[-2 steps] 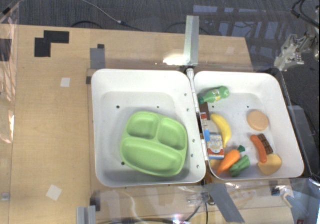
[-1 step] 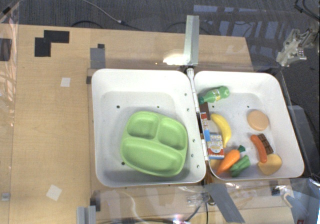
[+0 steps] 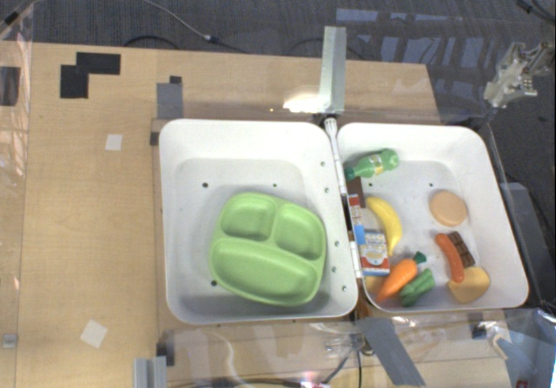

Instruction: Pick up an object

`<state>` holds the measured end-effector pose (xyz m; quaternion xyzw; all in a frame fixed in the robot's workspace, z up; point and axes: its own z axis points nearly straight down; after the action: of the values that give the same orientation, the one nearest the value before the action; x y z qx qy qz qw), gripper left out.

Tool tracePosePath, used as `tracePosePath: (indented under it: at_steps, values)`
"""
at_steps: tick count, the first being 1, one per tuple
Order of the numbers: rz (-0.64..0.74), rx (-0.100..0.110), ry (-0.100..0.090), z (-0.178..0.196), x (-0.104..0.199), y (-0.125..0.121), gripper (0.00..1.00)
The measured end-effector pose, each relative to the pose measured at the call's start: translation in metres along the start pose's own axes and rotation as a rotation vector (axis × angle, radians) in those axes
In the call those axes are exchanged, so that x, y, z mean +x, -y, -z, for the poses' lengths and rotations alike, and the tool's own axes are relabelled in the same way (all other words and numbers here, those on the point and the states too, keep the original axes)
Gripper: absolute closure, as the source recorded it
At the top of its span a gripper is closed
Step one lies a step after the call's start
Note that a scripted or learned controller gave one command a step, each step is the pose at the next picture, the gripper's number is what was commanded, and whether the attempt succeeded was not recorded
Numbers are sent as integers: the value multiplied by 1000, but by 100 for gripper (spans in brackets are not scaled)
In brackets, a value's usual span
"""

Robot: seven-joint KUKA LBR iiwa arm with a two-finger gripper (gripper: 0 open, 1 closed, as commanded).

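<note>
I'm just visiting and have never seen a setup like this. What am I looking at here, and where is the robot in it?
One camera, fixed above the bench, looks down at a slant on two shallow white bins. The left bin holds a green divided plate. The right bin holds toy food: a green bottle, a banana, a small carton, a carrot, a round tan biscuit, a sausage and more. The metal piece at the upper right is the robot's gripper, a two-finger hand on an arm reaching in from the right. It hangs above the bench outside the bins, with nothing between its fingers. Its job is to pick up an object.
</note>
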<state>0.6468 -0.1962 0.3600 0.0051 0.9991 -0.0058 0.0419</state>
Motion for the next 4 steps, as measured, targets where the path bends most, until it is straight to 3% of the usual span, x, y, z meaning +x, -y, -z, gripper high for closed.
tracePosePath:
  at_steps: [3, 4]
  values:
    - [1, 5, 38, 43, -9, -1, 100]
    - [206, -20, -77, -46, 4, 8, 100]
